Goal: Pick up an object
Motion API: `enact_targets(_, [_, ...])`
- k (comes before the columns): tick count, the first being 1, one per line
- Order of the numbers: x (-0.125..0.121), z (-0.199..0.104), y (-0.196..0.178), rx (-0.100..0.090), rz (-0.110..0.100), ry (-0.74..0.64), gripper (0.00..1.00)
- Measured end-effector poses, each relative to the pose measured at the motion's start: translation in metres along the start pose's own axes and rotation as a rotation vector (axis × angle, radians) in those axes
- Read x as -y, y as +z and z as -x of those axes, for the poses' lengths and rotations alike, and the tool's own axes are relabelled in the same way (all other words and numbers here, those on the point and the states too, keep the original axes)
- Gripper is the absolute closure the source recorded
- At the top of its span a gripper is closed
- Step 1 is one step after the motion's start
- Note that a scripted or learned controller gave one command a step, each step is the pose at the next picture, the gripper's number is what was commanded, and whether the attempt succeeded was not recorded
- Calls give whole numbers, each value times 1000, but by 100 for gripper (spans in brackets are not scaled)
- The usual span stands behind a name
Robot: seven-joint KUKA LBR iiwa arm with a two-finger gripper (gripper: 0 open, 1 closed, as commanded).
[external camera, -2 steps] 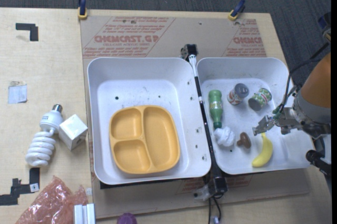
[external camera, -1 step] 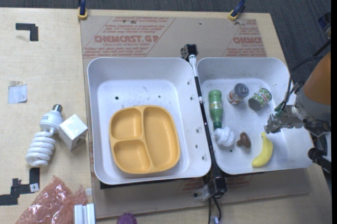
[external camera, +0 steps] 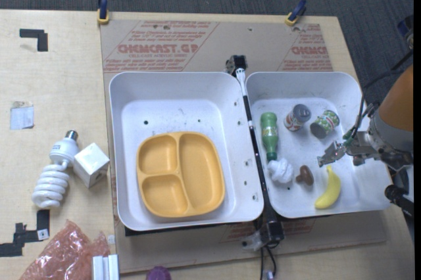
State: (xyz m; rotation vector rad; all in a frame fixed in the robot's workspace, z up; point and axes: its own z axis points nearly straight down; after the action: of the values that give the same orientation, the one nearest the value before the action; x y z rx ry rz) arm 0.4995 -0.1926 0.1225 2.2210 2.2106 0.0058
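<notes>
Clearly nothing has been lifted yet: two white bins are seen side by side, the left bin [external camera: 125,140] holding a yellow divided tray [external camera: 180,175], the right bin [external camera: 289,85] holding the candidates. A green bottle [external camera: 269,135], a banana [external camera: 329,189], a green-labelled can [external camera: 325,123], a grey can [external camera: 298,117], a white crumpled item [external camera: 281,171] and a small brown object [external camera: 304,175] are all resting on the bin floor. The gripper [external camera: 334,154] is placed at the right bin's right side just above the banana, with nothing seen between its fingers; whether released or clenched cannot be told, so the whole grasp and lift are judged left to do.
</notes>
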Motion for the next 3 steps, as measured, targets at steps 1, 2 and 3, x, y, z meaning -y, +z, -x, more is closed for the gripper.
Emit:
enact_targets(1, [22,-37,30,-3,-8,-4,0])
enact_targets(2, [21,-37,20,-2,-5,-3,100])
enact_targets(3, [21,-129,-70,-2,-7,-5,100])
